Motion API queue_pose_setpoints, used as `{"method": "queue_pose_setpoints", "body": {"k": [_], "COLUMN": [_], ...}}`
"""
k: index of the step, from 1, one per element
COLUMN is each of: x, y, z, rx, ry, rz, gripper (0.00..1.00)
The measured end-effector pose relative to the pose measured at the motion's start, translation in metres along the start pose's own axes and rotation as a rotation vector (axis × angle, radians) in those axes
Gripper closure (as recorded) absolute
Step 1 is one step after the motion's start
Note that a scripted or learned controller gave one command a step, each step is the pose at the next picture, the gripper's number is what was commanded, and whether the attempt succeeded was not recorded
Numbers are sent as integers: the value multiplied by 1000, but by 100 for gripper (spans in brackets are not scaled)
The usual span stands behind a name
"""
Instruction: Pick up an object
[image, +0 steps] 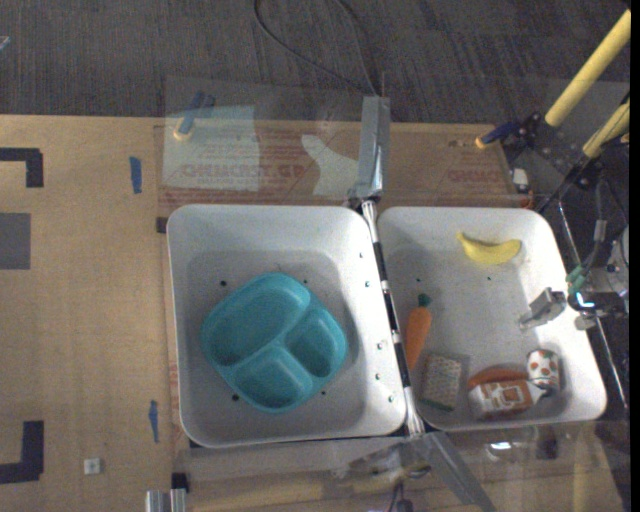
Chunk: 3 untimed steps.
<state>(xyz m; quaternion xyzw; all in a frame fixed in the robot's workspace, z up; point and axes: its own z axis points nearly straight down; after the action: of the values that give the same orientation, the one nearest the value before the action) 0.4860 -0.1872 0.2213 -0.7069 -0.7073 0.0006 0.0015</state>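
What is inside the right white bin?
The right bin holds a banana, a carrot, a small grey sponge-like pad and several overlapping toys, which partly cover each other.

Counting what is sitting on the bench, kind by kind

Two white bins are lying side by side: the left bin (190, 300) at centre frame and the right bin (450, 235) toward the right. One teal divided plate (274, 342), with three compartments, is sitting in the left bin. Five items are lying in the right bin: one banana (489, 248) at its upper part, one carrot (417, 334) along its left wall, one small speckled square pad (441, 380), one orange-and-white carton (503, 394), and one white piece with red spots (543, 368) at lower right.
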Motion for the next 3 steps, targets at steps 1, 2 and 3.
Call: {"method": "queue_pose_setpoints", "body": {"k": [1, 2, 3], "x": [-29, -34, 1], "y": [-3, -5, 19], "z": [125, 116, 133], "rx": [-7, -7, -10], "ry": [4, -2, -7], "rz": [-56, -47, 110], "gripper": [0, 100, 100]}}
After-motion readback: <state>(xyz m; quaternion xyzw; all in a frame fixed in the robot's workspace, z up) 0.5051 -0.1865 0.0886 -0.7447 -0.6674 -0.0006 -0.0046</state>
